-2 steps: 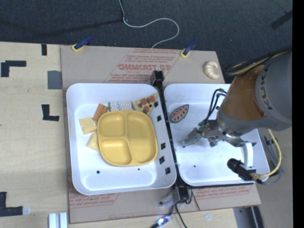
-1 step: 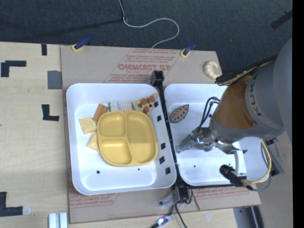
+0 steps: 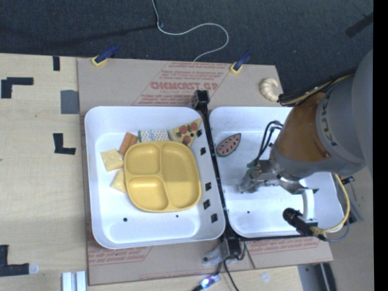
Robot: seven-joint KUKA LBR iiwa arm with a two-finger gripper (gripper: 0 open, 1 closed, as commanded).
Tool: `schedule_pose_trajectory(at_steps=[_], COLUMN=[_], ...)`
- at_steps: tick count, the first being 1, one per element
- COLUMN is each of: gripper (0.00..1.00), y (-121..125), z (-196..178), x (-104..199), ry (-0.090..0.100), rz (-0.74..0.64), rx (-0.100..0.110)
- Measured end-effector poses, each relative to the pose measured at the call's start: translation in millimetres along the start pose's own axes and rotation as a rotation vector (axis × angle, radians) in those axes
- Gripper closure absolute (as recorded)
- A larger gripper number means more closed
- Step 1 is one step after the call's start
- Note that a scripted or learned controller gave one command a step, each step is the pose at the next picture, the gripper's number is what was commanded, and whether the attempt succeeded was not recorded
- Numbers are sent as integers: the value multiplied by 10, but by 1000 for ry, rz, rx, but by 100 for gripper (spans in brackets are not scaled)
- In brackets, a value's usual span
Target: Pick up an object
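In the right bin, a watermelon-slice toy lies near the top left corner. My gripper hangs low over the bin floor, below and to the right of that slice and apart from it. The grey wrist and orange band cover the bin's right half. The left bin holds a yellow divided plate. Around the plate's upper left edge lie small toy foods: a pizza slice, a patterned piece, an orange cracker, a pale yellow square and a yellow wedge.
A black divider runs between the two bins. Both stand on a cardboard sheet held by clips. A white cable loops behind it, and a beige object lies at its back right corner. Black cables trail from the wrist.
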State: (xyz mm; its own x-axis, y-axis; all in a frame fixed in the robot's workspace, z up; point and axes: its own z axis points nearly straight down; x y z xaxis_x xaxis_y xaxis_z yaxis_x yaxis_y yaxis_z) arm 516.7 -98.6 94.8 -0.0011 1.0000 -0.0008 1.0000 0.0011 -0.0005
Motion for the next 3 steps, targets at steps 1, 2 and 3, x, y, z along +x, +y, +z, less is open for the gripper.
schedule_pose_trajectory(at_steps=[1,2,3], gripper=[100,100,100], y=[-16,31,32], z=[-613,-1221,-1296], x=[45,103,112], ry=[1,0,1], rz=[-1,-2,-1], rx=[-3,-4,0])
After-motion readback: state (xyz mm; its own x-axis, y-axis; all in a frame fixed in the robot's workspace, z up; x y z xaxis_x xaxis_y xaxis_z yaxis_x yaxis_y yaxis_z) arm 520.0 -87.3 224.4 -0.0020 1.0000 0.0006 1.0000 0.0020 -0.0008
